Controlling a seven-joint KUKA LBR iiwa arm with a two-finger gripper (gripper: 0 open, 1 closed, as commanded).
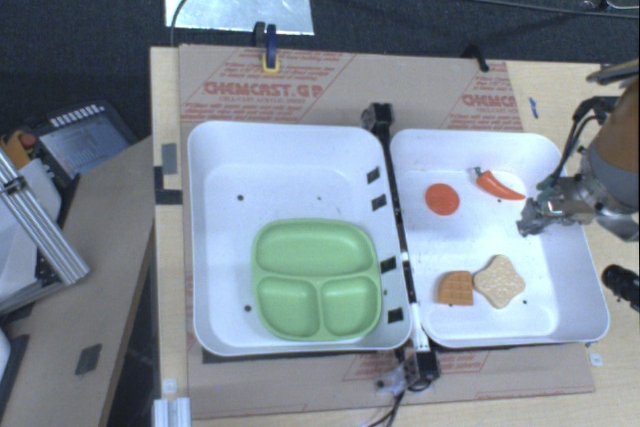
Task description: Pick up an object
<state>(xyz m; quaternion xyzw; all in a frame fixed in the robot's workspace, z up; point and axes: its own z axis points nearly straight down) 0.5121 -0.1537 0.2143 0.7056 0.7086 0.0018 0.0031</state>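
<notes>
The right bin (545, 315) holds a round orange-red piece (442, 199), a small red-orange carrot-like piece (497, 183), a brown waffle square (455, 288) and a pale flower-shaped cracker (498, 281). My gripper (535, 214) hangs at the bin's right side, just right of the carrot piece and above the cracker. Nothing shows between its tips.
The left bin (215, 215) holds a green three-part plate (316, 277). A black divider strip (392, 215) runs between the bins. Cables cross the dark floor at the back, and a grey device (80, 140) sits on the left table.
</notes>
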